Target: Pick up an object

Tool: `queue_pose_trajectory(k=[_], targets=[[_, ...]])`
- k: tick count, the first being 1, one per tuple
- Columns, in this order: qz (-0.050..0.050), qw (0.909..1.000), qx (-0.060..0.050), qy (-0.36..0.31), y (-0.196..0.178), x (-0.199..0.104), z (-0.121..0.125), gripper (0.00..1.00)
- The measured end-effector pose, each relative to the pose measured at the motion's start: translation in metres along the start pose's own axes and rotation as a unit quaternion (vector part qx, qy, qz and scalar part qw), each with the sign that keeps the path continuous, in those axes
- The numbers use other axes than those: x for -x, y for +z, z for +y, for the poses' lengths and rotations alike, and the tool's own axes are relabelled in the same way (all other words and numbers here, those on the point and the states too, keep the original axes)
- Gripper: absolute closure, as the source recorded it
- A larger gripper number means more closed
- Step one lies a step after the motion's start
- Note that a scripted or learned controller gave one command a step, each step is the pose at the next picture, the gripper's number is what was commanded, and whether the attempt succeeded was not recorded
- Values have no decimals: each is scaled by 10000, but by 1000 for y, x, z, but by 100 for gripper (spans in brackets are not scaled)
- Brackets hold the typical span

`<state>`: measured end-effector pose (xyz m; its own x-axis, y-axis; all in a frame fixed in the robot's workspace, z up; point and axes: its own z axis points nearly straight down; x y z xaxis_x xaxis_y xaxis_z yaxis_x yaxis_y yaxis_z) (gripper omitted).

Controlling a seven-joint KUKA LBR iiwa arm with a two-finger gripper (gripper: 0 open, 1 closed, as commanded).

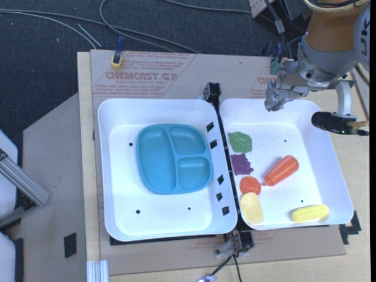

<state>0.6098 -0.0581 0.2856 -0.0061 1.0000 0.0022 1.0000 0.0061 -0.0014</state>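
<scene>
Carrot [282, 170]: lies free in right bin [329, 175], near tomato [250, 185].
Gripper [275, 103]: above bin's far rim; finger spread cannot be told.

We noted both white bins [111, 157] looked like smooth, slightly glossy plastic. The blue divided tray [174, 157] appeared matt plastic. The toy foods, e.g. the orange carrot [281, 170], looked smooth plastic. The board [147, 69] beneath resembled printed cardboard.

2 white bins [111, 157]: 1 blue divided tray [174, 158] in the 9 o'clock one, 6 toy foods [281, 170] in the 3 o'clock one, plus 1 gripper [275, 103].
</scene>
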Motion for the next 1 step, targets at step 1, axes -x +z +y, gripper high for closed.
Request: queue_pose_trajectory(k=[1], targets=[[3, 10000, -14, 3, 22, -49, 3, 100]])
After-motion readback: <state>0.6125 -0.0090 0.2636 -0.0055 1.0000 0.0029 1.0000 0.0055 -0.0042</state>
